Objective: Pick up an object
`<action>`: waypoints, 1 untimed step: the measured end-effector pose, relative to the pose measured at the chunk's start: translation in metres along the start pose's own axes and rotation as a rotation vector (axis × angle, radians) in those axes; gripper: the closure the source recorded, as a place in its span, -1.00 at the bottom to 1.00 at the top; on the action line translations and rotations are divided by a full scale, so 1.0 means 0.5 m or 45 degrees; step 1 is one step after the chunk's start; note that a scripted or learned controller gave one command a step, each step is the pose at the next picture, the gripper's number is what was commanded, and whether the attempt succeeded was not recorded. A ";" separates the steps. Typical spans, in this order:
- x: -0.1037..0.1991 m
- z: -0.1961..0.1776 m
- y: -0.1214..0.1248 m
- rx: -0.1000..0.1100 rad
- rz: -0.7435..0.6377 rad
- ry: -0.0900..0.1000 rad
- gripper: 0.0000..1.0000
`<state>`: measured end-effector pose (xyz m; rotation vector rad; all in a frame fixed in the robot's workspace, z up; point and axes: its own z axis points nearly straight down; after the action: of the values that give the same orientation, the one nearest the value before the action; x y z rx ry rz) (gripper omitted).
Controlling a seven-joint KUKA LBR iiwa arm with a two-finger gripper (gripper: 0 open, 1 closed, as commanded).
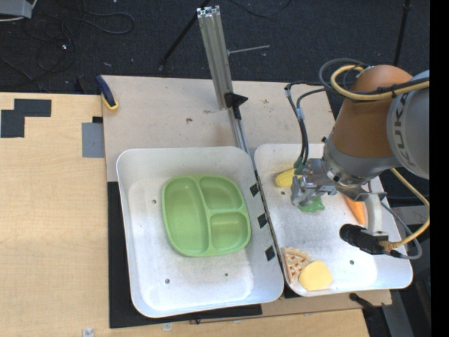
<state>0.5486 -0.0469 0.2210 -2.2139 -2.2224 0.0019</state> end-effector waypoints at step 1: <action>0.113 0.016 -0.027 0.002 -0.002 0.000 1.00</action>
<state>0.5347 0.0094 0.2129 -2.2114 -2.2234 0.0041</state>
